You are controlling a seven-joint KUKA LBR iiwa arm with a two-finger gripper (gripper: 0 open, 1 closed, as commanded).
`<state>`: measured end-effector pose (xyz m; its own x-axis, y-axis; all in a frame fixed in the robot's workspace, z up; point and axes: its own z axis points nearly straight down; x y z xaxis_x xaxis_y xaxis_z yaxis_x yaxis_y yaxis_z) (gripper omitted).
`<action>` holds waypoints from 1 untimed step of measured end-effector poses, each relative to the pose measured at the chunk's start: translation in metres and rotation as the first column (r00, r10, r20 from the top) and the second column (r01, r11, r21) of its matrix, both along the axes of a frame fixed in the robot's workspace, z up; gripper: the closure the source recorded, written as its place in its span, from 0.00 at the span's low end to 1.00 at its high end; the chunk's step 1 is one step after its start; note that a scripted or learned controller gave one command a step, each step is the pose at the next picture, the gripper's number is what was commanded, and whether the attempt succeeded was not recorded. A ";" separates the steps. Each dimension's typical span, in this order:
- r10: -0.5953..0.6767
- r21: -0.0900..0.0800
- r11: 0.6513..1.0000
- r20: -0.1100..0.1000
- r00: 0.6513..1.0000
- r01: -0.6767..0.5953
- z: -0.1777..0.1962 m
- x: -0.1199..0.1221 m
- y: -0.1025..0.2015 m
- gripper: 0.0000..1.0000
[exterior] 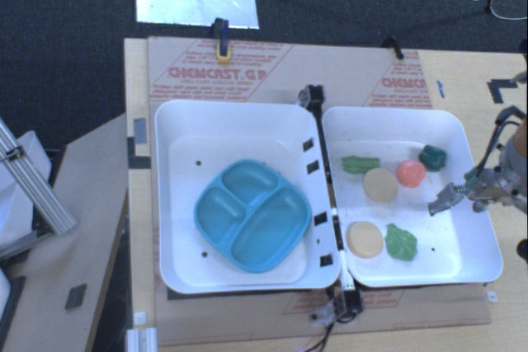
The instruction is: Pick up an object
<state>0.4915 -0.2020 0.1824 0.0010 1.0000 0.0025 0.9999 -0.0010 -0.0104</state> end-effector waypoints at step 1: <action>0.004 -0.003 1.000 0.011 1.000 -0.004 0.006 0.003 0.001 0.00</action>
<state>0.4948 -0.2015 0.1882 -0.0032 1.0000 -0.0005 1.0000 0.0032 0.0009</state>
